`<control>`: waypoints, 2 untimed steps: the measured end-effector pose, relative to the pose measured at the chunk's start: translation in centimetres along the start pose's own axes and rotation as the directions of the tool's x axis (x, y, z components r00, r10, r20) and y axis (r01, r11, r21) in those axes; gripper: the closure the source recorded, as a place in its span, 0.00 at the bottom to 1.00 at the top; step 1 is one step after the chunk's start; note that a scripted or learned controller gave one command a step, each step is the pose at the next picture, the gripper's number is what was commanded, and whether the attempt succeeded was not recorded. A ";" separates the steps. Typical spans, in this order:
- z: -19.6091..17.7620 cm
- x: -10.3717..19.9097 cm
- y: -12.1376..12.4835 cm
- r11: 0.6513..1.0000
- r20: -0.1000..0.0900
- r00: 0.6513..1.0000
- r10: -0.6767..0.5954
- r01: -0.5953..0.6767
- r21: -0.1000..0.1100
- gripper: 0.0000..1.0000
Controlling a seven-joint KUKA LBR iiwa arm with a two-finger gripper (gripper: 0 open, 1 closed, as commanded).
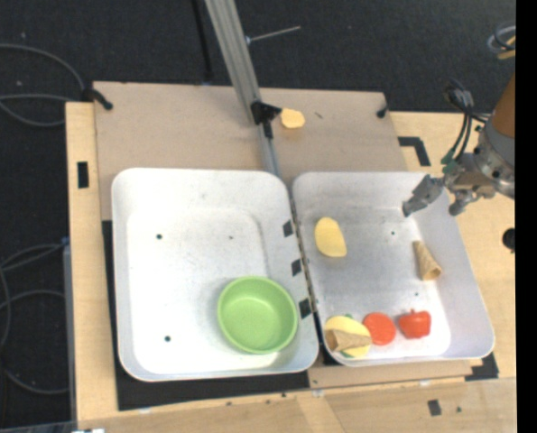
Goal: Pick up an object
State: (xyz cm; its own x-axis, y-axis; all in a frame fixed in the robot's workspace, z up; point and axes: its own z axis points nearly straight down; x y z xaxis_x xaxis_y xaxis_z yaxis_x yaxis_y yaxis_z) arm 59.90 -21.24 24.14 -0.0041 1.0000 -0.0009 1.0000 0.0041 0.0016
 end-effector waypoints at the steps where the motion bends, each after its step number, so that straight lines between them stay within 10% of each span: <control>1: 0.0 0.0 0.0 1.000 0.001 1.000 0.000 0.000 0.000 0.00; 2: 4.3 -0.1 -0.5 1.000 0.002 1.000 0.004 -0.004 0.005 0.00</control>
State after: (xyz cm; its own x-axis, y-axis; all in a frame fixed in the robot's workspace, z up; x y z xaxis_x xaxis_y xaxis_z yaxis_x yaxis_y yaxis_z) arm 59.36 -21.31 19.83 0.0002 1.0000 -0.0026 1.0000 -0.0002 -0.0032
